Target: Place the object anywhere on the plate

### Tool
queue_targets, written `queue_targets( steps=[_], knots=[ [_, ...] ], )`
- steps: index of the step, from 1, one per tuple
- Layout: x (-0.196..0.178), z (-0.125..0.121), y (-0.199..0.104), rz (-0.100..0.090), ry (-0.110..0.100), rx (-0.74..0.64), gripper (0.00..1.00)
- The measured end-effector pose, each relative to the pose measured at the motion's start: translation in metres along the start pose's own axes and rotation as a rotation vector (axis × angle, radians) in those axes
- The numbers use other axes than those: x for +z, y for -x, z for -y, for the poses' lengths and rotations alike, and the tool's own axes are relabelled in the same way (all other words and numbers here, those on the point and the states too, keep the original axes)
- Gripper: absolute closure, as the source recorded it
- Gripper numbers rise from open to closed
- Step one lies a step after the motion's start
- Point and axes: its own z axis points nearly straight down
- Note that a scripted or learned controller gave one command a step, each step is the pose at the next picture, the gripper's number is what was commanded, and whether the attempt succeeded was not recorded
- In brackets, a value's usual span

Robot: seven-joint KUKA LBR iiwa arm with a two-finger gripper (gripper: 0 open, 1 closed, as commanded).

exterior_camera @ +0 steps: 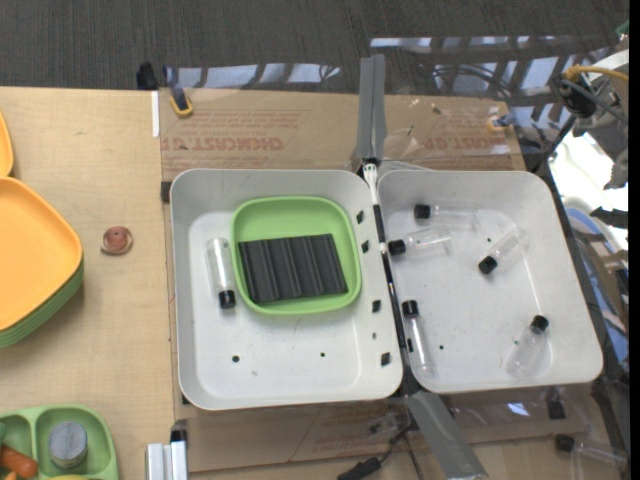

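A square green plate (292, 208) sits in the upper middle of the left white bin (280, 368). A dark ridged rectangular block (296, 268) lies flat on the plate and covers most of its floor. Just left of the plate, a clear vial with a black cap (219, 270) lies on the bin floor, apart from the plate's rim. The right white bin (470, 358) holds several more clear black-capped vials, among them one near the top (440, 212), one at mid-right (498, 249) and one at the lower right (528, 342).
Stacked orange plates (30, 258) lie on the wooden bench at far left, with a small reddish knob (117, 239) beside them. A green compartment tray (60, 446) sits at the bottom left. Cables and metal framing (590, 98) crowd the upper right.
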Motion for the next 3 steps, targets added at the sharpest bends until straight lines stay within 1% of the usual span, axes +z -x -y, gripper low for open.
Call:
queue_targets(
  steps=[1, 2, 3],
  knots=[
    [-0.007, 0.0, -0.003, -0.001, 0.001, -0.003, 0.0],
    [0.007, 0.0, -0.003, 0.0, 0.0, -0.001, 0.0],
    [0.007, 0.0, -0.001, 0.0, 0.0, 0.0, 0.0]
  ],
)
